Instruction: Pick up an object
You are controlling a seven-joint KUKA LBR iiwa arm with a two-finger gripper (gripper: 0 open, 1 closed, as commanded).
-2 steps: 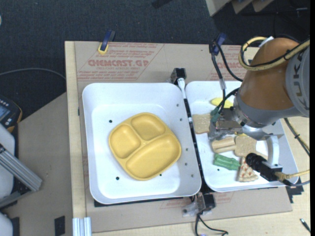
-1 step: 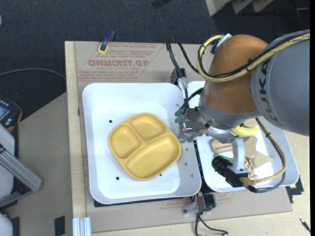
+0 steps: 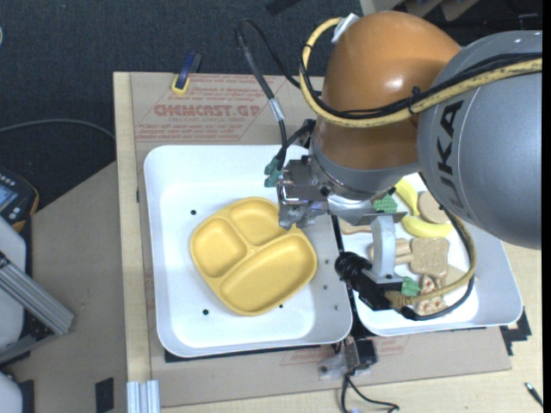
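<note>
The jaws are hidden under the wrist, so their opening and any hold cannot be told. The gripper [image 3: 295, 206] hangs at the upper right rim of the yellow divided plate [image 3: 252, 255], which lies flat in the left bin [image 3: 172, 231]. A banana [image 3: 428, 224] and toast piece [image 3: 430, 257] lie in the right bin [image 3: 504, 295] on the counter [image 3: 129, 144].

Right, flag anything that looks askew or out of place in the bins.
The yellow divided plate lies skewed in the left bin, corners not squared to its walls. Toy food, including a banana, is piled loosely in the right bin. Nothing looks spilled or broken.
</note>
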